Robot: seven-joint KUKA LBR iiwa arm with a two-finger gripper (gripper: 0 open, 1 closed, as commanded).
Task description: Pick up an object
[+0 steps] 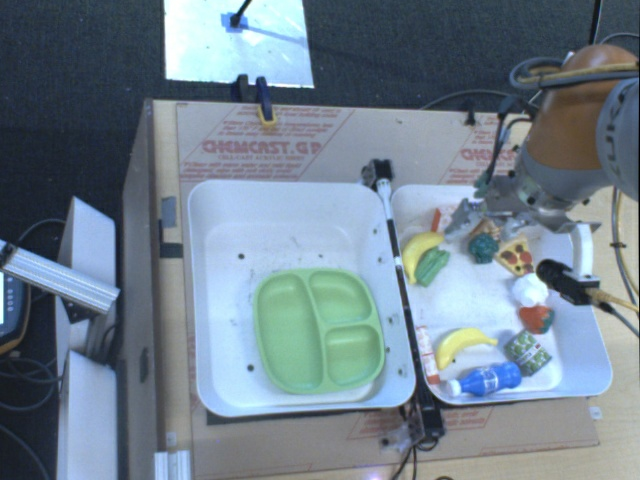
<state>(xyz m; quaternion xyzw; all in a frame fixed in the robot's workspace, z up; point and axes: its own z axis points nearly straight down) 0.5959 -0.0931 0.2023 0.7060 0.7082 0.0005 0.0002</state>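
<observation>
The gripper (484,222) sits low over the rear of the right bin (590,368), above a small teal object (483,249) and beside a pizza-slice toy (516,257); whether it grasps anything cannot be told. That smooth white plastic bin on the counter (300,138) also holds two curved yellow bananas (420,248) (464,342), a green pepper-like piece (434,266), a white rounded lump (529,290), a red piece (537,318) and a blue bottle (485,380) lying flat. The left bin (215,268) carries a pale green tray (318,330) with three moulded compartments.
</observation>
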